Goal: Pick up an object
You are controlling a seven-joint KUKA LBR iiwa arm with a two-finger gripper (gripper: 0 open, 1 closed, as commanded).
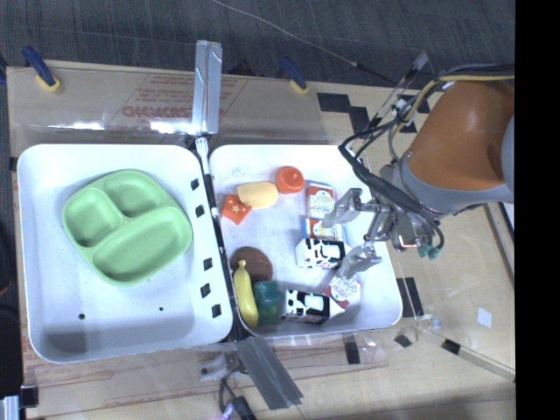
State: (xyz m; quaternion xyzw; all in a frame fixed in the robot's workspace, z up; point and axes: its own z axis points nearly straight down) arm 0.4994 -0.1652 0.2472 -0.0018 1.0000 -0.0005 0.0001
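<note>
Two white bins sat side by side on the table [490,322]. Nearest the camera, along the right bin's [381,309] front wall, lay a banana [246,294], a teal block [268,300], a black-and-white carton [306,305] and a small sealed cup [345,290], the banana touching the block. Just behind them rested a brown round piece [252,260] and another cow-patterned carton [320,253]. The hand [350,234] hung over the right side of that bin, its metal fingers [360,259] spread apart above the cartons with nothing seen between them; one finger pointed down just beside the cup. Behind the hand lay a red-and-blue packet [319,206]. Farther back were an orange wedge [235,208], a yellow lump [257,194] touching it, and an orange round fruit [290,179] near the back wall. The left bin [44,322] held a green divided plate [128,225], lying flat in its middle. The arm's orange band [459,143] showed at the right, with black cables looping off it
</note>
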